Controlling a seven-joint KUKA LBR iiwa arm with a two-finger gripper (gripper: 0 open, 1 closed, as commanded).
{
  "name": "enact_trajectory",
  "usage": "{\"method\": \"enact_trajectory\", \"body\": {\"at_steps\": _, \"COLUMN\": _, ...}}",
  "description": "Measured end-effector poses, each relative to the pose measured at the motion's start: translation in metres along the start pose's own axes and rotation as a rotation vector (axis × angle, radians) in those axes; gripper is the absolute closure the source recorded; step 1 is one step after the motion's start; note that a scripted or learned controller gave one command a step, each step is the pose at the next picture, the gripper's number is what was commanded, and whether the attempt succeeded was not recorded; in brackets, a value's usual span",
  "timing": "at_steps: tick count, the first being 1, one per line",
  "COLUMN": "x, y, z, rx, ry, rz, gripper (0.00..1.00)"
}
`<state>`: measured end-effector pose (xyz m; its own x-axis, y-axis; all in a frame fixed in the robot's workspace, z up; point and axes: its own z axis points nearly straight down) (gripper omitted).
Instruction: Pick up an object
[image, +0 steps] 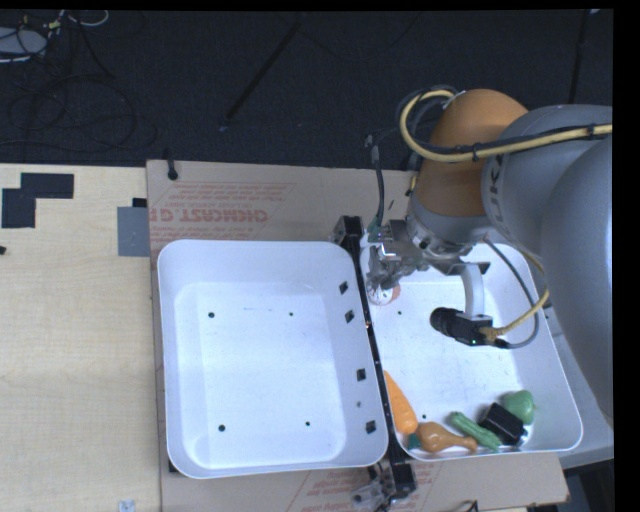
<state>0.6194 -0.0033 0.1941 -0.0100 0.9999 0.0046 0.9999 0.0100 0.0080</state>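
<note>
- Small pale object (382, 292), white with an orange-red tinge: you will find it in the right bin (560, 440), against the left wall near the far left corner, just beside the divide between the two bins.
- Gripper (384, 268): it sits directly over that object at the far left corner of the right bin; you cannot tell from this slant whether its fingers are parted or closed, nor whether anything lies between them.
- Relation to note: the object lies straight beneath the tool, on the wall side. Judge the coming move as a short vertical one, with the bin wall close enough to foul a finger.
- Long axis of the object: too small and too masked for you to read.
- Other stock, right bin, near edge: orange carrot (400, 402) along the left wall, lying near to far; tan piece (443, 437), green piece (472, 428), black block (503, 422) and green lump (519, 404) toward the near right corner, all well apart from the tool.
- Left bin (165, 330): white, beside the right one.
</note>
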Motion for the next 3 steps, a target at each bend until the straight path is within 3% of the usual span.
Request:
{"method": "enact_trajectory", "body": {"at_steps": 1, "x": -0.019, "y": -0.028, "z": 0.007, "rx": 0.014, "ry": -0.005, "rz": 0.012, "gripper": 1.00}}
{"method": "enact_trajectory", "body": {"at_steps": 2, "x": -0.038, "y": -0.065, "z": 0.007, "rx": 0.015, "ry": -0.005, "rz": 0.013, "gripper": 1.00}}
{"method": "enact_trajectory", "body": {"at_steps": 3, "x": 0.025, "y": -0.058, "z": 0.007, "rx": 0.011, "ry": -0.002, "rz": 0.005, "gripper": 1.00}}
